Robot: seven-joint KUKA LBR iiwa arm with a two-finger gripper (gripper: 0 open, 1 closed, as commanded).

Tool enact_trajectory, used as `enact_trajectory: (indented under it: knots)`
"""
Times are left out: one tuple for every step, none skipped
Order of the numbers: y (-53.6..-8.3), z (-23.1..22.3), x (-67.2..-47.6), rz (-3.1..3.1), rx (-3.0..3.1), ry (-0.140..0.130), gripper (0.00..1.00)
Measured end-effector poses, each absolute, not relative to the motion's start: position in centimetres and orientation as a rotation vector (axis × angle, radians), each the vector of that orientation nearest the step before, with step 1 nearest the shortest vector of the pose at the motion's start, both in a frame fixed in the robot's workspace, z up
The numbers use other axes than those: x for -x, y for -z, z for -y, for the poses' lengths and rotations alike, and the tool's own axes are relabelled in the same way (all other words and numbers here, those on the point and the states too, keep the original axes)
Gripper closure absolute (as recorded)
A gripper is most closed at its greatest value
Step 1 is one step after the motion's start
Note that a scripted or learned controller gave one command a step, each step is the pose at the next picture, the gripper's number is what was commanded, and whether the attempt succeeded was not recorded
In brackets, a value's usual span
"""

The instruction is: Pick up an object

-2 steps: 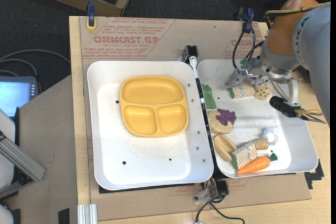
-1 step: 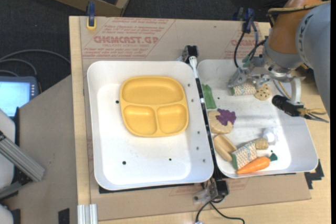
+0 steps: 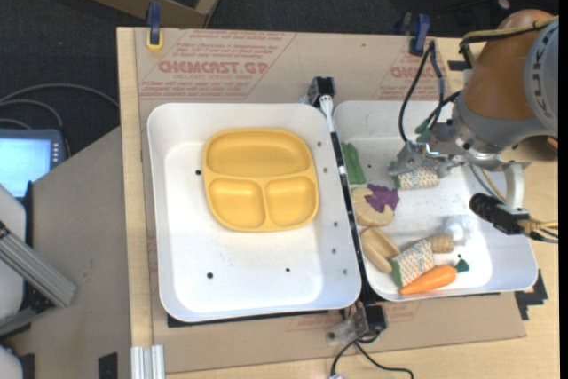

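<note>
the gripper (image 3: 417, 162) hangs low in the right bin (image 3: 506, 275), its fingers blurred into a patterned packet (image 3: 417, 180) just below; i cannot tell their state. the arm (image 3: 506, 84) is cut off at the right edge. a carrot (image 3: 429, 279) lies near the front. a yellow tray (image 3: 261, 177) sits in the left bin (image 3: 177, 244).

The right bin (image 3: 506, 275) has a jumble of small stuff. A carrot (image 3: 429, 279) – orange with a green top – lies along the near edge, touching a checkered little pouch (image 3: 414, 261). Just left of those sits a tan bread-like piece (image 3: 378, 248). A purple thing (image 3: 382, 198) rests on a beige cookie-ish piece (image 3: 374, 212) near the left wall, with a green strip (image 3: 354, 163) further back. Another patterned packet (image 3: 418, 179) lies mid-bin – a pale lump (image 3: 454, 232) sits nearer the carrot.
</note>
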State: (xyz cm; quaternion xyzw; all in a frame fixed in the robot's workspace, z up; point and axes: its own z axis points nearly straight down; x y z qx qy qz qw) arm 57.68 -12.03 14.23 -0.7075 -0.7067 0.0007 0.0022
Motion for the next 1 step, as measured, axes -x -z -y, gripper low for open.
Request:
enact_trajectory:
  knots:
    - [-18.73, 5.55, -55.0, 2.226, 2.213, 0.004, 1.0]
